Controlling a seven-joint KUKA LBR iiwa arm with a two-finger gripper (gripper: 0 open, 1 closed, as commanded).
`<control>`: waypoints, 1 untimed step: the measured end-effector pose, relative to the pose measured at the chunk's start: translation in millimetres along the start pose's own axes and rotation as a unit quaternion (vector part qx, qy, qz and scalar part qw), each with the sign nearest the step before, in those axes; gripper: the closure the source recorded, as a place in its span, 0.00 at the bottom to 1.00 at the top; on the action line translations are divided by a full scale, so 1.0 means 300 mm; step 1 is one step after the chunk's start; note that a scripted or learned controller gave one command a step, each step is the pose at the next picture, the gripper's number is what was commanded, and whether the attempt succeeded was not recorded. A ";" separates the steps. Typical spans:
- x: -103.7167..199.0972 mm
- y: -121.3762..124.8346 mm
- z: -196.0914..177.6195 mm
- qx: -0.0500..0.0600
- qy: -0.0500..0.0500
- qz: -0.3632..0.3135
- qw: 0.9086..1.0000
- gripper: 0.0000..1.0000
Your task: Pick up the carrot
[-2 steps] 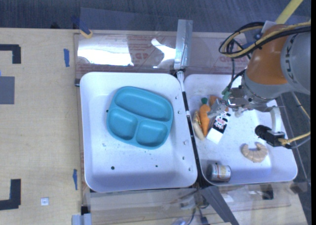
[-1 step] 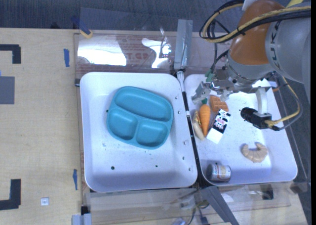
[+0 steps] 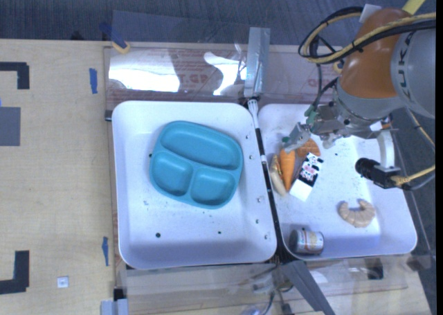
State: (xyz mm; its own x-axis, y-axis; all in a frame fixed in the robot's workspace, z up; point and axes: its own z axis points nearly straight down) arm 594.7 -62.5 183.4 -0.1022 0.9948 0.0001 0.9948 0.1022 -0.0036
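— Where's the carrot (image 3: 286,166)?
— In the right bin (image 3: 394,227), hard against its left wall, touching a cow-print carton (image 3: 308,172).
— And the gripper (image 3: 309,129)?
— Just above the carrot's top; whether the jaws are released or clenched, I cannot tell.
— Open room?
— Mid-bin, between carton and croissant (image 3: 357,212).

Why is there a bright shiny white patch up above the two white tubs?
In the camera view, that patch is glare: light bouncing off a clear sheet behind the left tub. The blue plate looks evenly lit with soft shadows. The carrot is sharp enough to recognise beside the claw, but the small parts of the claw are too blurry to make out.
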 end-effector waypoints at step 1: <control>-0.110 0.063 0.271 -0.009 -0.002 0.025 1.000 0.00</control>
State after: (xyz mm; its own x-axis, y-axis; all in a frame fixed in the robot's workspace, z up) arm 616.6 -93.5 102.1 -0.0520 0.9986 -0.0045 0.9985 0.0520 0.0149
